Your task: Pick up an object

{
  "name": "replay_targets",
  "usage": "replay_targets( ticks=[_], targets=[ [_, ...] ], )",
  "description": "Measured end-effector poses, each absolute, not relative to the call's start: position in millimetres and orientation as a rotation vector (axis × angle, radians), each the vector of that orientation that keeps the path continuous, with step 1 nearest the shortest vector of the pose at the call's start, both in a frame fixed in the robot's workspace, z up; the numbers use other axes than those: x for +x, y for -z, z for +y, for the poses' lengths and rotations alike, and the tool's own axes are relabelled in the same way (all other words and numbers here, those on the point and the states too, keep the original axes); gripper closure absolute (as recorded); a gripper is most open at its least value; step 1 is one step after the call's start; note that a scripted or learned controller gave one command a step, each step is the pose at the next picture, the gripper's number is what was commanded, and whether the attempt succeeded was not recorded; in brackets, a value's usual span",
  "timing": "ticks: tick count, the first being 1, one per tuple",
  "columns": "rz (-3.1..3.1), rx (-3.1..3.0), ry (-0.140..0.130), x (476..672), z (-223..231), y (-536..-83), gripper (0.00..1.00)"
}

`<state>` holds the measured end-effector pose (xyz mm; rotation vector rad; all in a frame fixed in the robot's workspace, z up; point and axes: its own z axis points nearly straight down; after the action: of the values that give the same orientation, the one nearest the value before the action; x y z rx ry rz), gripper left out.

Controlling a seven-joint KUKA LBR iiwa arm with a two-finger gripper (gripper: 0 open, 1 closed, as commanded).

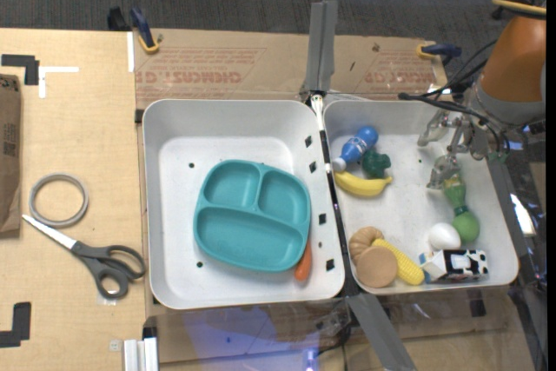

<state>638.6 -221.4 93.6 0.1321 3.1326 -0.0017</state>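
- The arm, grey with an orange band, reaches in from 3 o'clock and ends above the right bin.
- Its gripper hangs over the bin's upper right part, toward 2 o'clock from the bin's middle.
- Whether the pincer is open or closed cannot be told; the metal parts blur together there.
- A green object, long with a rounded end, lies just below the gripper tip, at 4 o'clock from the bin's middle; whether the two touch cannot be told.
- A white egg sits just beside the green object's rounded end.
- A black-and-white toy lies along the bin's lower wall, at 5 o'clock.
- A yellow corn cob and a tan round piece lie at 6 to 7 o'clock, touching each other.
- A banana lies at 10 o'clock, with a blue-and-white toy and a dark green piece just above it.
- The left bin holds a teal divided plate; an orange carrot lies at the plate's 5 o'clock edge.
- On the bench at 9 o'clock lie scissors and a tape ring.
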Motion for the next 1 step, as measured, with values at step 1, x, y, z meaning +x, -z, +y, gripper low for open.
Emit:
replay_targets(
  ticks=[1],
  targets=[
    [3.117,0.361,0.001,584.3,-221.2,-93.1,0.00]
  ],
)
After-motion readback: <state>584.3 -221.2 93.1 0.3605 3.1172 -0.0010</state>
